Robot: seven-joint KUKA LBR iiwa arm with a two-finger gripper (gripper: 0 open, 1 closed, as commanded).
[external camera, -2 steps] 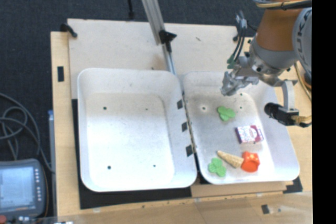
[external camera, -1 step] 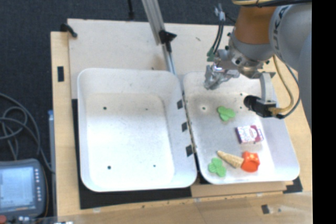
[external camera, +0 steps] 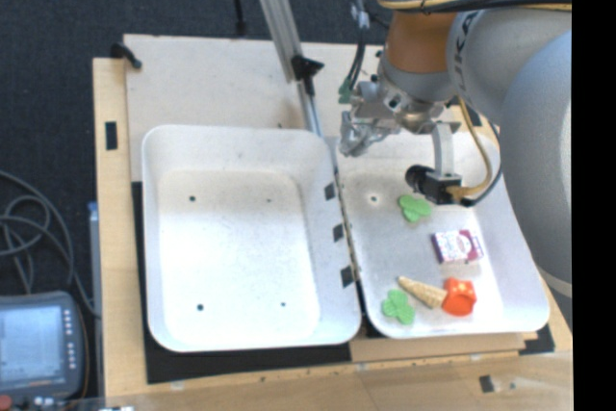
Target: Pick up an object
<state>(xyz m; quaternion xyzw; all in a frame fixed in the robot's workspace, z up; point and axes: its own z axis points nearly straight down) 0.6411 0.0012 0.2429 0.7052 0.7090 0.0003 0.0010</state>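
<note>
Approach step: the gripper point(external camera: 354, 145), finger state indiscernible, is hovering at the right bin point(external camera: 510, 236) upper-left corner, nothing visibly held; nearest candidate, green piece point(external camera: 415, 207), lying just beside, calling for repositioning and descent.

Two bins are set side by side on the counter point(external camera: 221, 82), and the jaws are held over the far corner of the right bin point(external camera: 525, 289). Five small objects point(external camera: 438, 269) are spread in it nearer the camera than the jaws, while the left bin point(external camera: 154, 149) lies to their left.
</note>
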